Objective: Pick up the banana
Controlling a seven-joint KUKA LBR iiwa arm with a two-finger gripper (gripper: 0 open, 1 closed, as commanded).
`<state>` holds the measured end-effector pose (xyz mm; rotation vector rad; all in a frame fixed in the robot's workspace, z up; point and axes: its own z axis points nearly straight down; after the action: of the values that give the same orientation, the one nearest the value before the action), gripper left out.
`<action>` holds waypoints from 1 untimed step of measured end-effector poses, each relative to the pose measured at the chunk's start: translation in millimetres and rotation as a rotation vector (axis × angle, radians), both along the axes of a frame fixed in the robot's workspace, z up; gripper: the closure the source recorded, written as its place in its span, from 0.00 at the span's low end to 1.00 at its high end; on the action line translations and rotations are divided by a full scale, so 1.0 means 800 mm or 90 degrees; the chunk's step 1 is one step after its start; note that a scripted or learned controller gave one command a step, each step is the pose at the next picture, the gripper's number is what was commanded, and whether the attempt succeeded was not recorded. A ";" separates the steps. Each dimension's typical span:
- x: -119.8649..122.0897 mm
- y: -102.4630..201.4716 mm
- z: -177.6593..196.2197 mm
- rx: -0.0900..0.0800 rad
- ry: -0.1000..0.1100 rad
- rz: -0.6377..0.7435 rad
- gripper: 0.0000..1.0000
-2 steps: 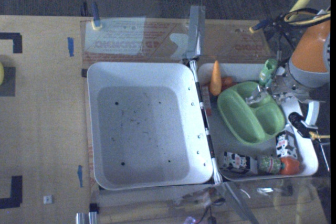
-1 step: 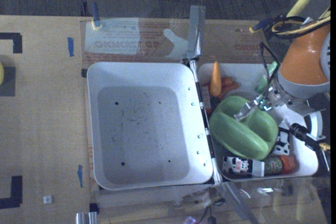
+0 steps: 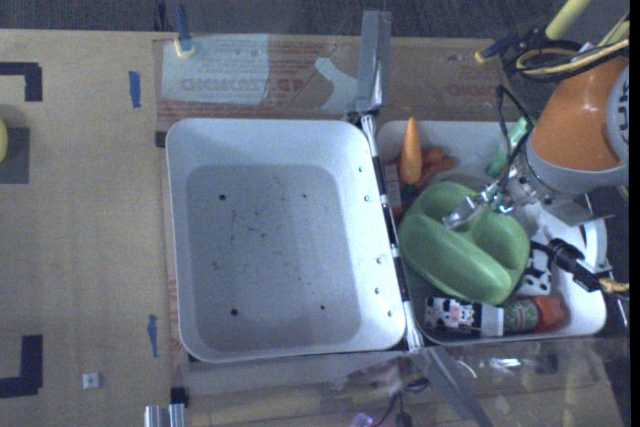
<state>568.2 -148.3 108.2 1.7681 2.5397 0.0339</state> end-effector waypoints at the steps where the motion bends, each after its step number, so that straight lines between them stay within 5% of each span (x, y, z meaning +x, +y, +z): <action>1: 0.012 0.011 0.000 -0.019 -0.008 0.281 0.00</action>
<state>577.6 -139.8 108.5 1.1607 2.8454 0.0221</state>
